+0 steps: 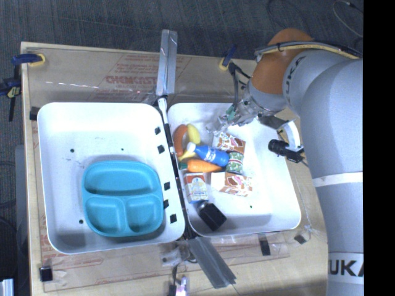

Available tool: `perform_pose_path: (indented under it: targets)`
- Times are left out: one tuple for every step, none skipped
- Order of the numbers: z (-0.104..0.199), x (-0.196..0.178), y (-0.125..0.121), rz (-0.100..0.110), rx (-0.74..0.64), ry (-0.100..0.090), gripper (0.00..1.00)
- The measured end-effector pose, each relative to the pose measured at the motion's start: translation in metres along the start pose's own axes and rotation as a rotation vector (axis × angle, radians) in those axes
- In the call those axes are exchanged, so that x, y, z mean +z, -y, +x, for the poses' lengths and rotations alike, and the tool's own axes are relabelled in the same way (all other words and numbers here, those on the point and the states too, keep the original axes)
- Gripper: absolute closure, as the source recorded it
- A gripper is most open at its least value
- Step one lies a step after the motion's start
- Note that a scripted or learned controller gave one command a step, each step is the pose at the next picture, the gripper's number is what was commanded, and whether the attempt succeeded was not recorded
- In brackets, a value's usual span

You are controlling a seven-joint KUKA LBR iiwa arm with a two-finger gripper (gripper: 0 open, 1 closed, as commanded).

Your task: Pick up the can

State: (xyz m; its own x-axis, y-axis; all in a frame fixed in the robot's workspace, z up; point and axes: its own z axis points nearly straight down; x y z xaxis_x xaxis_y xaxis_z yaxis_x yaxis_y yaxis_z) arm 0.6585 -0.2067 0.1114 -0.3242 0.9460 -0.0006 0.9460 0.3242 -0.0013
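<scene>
The can (235,161) looks like a small green one lying in the right bin (271,196), between a blue bottle (210,154) and printed cartons. My gripper (227,119) hangs over the far part of that bin, up and slightly left of the can and apart from it. The arm's orange band (271,73) sits just behind the wrist. I see nothing held in the gripper.
Around the can lie an orange carrot (203,165), a yellow banana (194,134), a brown sausage (179,138), several small cartons (237,182) and a black block (212,216). The left bin (62,134) holds a blue divided tray (123,197). A ridge (168,165) separates the bins.
</scene>
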Motion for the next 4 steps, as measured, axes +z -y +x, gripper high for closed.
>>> perform_pose_path:
  targets:
    - [0.0, 0.0, 0.0, 0.0, 0.0, 0.0, 0.0]
    - [0.015, 0.019, 0.051, -0.002, 0.045, 0.001, 0.0]
    - [0.014, 0.008, 0.05, -0.002, 0.041, 0.002, 1.0]
    - [0.014, 0.008, 0.05, -0.002, 0.041, 0.003, 0.0]
